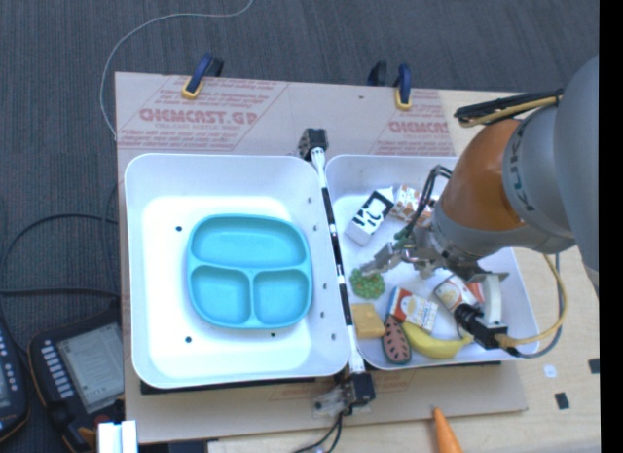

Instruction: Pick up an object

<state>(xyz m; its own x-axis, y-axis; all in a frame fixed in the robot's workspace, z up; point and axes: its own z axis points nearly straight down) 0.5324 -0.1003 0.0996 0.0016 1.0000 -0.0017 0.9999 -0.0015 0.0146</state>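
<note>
The pincer point(394, 254) hangs low in the right bin point(526, 290), jaw state impossible to tell, just beside the broccoli point(368, 283); judged light, bumpy and slightly yielding, the broccoli looks best pinched across its crown, well left of the smooth, bruisable banana point(435, 342).

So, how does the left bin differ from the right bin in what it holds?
The left bin holds one blue divided tray, lying flat; the right bin holds many small items, such as a banana. The arm reaches into the right bin, not the left bin. Both bins are white and shallow.
</note>
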